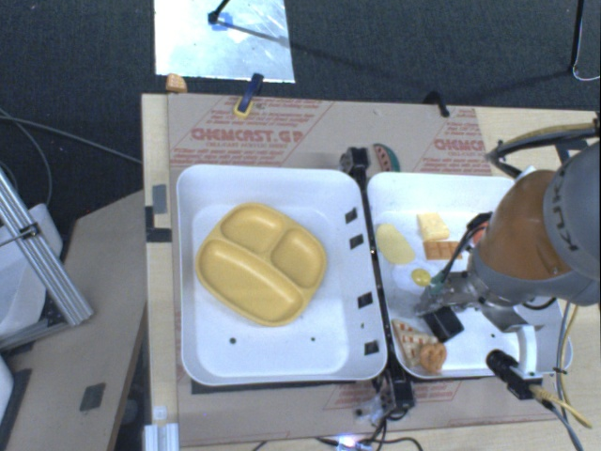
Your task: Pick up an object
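Hiding much of the right bin (451, 191), the arm (531, 238) overhangs the food

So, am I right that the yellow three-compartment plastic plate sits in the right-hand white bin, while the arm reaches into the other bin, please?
Not quite: the yellow three-compartment plastic plate lies in the left-hand white bin, as the camera view shows. The arm reaches into the other, right-hand white bin, where its gripper hangs over small food pieces.

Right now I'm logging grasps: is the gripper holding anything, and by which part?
Cannot be told: the gripper sits low in the right bin, its tips unclear.
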You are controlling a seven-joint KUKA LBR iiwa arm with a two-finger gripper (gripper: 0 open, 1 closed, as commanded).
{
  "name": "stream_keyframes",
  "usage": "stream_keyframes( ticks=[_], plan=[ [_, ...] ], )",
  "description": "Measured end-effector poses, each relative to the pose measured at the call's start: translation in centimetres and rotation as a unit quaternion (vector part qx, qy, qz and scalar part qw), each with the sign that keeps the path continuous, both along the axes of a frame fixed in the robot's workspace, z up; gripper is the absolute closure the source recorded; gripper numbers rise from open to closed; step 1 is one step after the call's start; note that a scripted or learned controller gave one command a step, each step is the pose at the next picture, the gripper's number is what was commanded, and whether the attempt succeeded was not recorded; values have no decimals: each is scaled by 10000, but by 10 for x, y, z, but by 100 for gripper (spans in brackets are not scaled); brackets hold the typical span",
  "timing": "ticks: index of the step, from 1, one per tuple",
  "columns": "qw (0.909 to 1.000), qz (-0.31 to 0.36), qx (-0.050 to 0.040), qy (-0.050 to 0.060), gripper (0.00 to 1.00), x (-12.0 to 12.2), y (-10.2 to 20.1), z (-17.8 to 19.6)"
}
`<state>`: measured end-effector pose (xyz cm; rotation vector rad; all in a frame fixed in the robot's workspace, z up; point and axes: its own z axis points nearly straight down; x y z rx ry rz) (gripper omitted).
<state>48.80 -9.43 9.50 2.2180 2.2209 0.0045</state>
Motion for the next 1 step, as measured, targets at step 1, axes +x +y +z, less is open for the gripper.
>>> stream_keyframes(
  ticks=[1],
  plan=[
    [10000,56,1,-47,100,67,75,95]
  ],
)
